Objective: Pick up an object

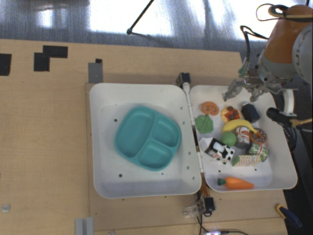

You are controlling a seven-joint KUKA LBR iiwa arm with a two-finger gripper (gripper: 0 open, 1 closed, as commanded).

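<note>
Right bin (288, 177): carrot (236, 183) far below-left of the end effector (244, 93), leaf (204, 123) and orange slice (211, 107) nearer left, banana (239, 126) just below, lying crosswise. Fingers spread, nothing held, over bin's top edge.

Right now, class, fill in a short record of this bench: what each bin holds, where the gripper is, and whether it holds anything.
left bin: teal divided plate
right bin: carrot, banana, green leaf toy, orange slice, black-and-white carton, other small items
gripper: over the far end of the right bin
fingers: spread apart
held object: none seen between the fingers
</note>
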